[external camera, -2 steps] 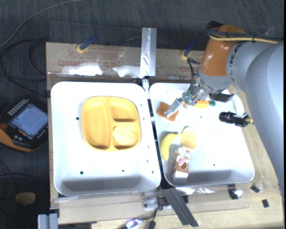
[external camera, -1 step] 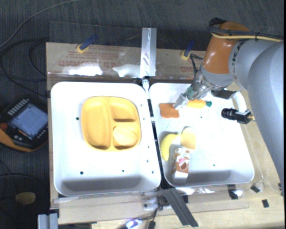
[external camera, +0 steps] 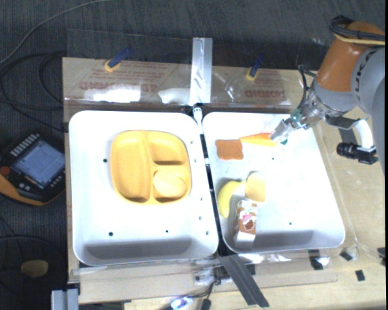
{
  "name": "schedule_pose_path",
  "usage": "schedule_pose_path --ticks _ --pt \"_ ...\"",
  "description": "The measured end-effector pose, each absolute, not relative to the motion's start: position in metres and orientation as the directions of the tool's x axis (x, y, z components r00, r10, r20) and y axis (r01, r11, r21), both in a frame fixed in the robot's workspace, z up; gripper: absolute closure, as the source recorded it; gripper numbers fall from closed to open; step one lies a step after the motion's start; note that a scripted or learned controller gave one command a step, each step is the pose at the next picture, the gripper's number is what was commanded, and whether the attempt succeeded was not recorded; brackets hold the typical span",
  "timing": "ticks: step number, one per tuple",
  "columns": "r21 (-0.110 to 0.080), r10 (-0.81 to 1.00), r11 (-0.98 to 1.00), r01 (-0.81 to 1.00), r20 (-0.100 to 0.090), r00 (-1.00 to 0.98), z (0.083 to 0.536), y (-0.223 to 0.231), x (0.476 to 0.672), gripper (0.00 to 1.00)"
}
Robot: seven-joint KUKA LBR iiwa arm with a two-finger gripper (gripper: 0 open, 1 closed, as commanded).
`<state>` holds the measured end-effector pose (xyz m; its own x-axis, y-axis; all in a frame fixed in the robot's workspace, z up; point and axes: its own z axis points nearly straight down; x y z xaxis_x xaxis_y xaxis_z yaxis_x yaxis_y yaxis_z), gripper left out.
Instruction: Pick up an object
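The tool (external camera: 283,133) touched the orange carrot (external camera: 258,139) near the right bin's (external camera: 310,237) back edge; whether it was wide or narrow I couldn't tell, so it needed to squeeze gently and lift straight up.

My arm (external camera: 368,63) runs off the right edge; the small carton's (external camera: 246,219) label is too blurred to read.

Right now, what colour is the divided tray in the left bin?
Yellow. The divided tray shows clearly in the camera view, lying in the left bin.

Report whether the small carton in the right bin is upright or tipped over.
Tipped over. The carton lies flat on the right bin's floor, printed side up, beside the banana.
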<state>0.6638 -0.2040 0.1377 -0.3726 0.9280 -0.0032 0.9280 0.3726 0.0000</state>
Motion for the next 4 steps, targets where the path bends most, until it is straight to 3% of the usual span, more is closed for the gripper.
schedule_pose_path --ticks 1,2,3,4 --pt "-0.001 0.928 0.373 0.928 -0.004 -0.373 0.138 -0.204 0.664 0.0" --pt "0.0 0.935 0.355 0.935 -0.004 -0.355 0.09 -0.127 0.67 0.0" --pt "0.001 0.934 0.358 0.934 -0.005 -0.358 0.1 -0.126 0.67 1.0" --pt "0.0 0.948 0.317 0.948 0.0 -0.317 0.185 -0.051 0.654 1.0"
